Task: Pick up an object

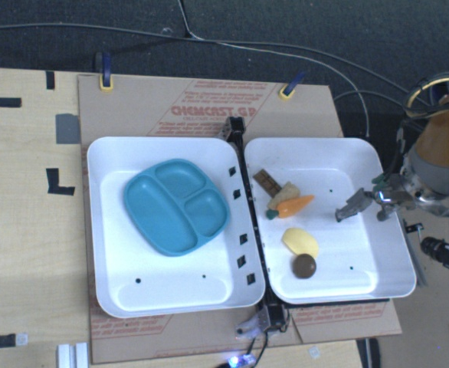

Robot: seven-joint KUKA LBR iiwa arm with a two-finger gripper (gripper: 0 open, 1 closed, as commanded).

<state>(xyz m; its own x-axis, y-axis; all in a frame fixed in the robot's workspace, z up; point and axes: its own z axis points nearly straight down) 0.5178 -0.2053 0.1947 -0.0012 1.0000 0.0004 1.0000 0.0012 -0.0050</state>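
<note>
Orange carrot (295, 204) lies mid right bin (362, 153), so you're at the approach step: jaws (368, 204) look spread and empty near the right wall; next swing left and descend.

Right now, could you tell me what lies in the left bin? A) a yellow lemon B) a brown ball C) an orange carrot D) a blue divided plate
D: the blue divided plate lies alone in the left bin, while the small food items sit in the right one.
</note>
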